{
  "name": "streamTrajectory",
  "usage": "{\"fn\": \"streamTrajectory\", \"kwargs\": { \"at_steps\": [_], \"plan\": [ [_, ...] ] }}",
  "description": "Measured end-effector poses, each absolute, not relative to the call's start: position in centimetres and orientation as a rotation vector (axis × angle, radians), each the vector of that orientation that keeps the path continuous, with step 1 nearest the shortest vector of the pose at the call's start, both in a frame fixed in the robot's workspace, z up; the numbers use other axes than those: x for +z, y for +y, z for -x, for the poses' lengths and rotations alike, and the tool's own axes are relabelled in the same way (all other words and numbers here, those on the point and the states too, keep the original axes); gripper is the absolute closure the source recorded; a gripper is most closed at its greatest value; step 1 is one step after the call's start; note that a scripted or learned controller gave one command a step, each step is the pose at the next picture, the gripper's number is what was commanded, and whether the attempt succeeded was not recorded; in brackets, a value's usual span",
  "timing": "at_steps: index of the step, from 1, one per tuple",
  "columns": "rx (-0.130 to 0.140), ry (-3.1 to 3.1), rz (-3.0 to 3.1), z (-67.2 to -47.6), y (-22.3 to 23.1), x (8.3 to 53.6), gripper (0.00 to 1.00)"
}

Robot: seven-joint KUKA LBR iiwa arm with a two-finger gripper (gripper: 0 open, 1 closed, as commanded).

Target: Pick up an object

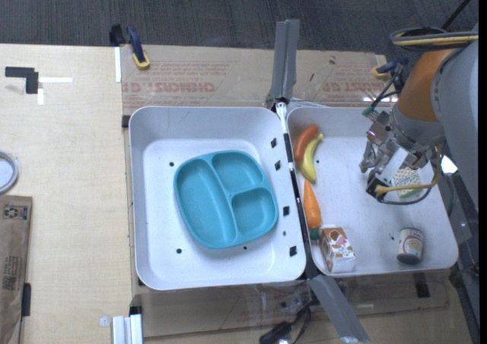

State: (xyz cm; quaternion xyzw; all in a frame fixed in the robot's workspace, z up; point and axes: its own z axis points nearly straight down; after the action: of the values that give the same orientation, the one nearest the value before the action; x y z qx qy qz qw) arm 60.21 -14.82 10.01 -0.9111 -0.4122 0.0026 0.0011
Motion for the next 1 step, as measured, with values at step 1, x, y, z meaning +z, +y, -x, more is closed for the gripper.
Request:
{"fn": "streamTrajectory", "kwargs": {
  "at_steps": [1],
  "plan": [
    [0.006,-1.382,2.819,-53.83,-19.77,9.08,1.00]
  ]
}}
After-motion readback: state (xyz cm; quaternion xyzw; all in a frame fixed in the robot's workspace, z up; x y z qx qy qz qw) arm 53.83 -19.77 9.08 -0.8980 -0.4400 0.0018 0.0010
